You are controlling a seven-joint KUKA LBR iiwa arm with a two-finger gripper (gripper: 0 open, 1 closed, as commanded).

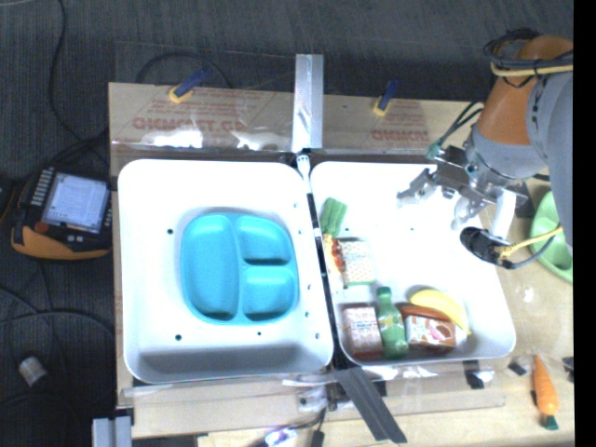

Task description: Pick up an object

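The right bin (484, 291) holds several objects along its left and near sides. A green item (332, 214) lies by the divider, and below it is a small printed packet (352, 259). In the near corner a brown can (359, 330), a green bottle (391, 324), a red-labelled pack (428, 333) and a yellow fruit (438, 305) sit close together. My gripper (436, 201) hangs over the bin's far right part, well apart from all of these. Its fingers are spread open with nothing between them.
The left bin (149, 203) carries a blue divided tray (240, 266). A green object (557, 240) and an orange carrot-like toy (545, 389) lie on the bench right of the bins. A handheld screen device (65, 208) rests on the floor at left.
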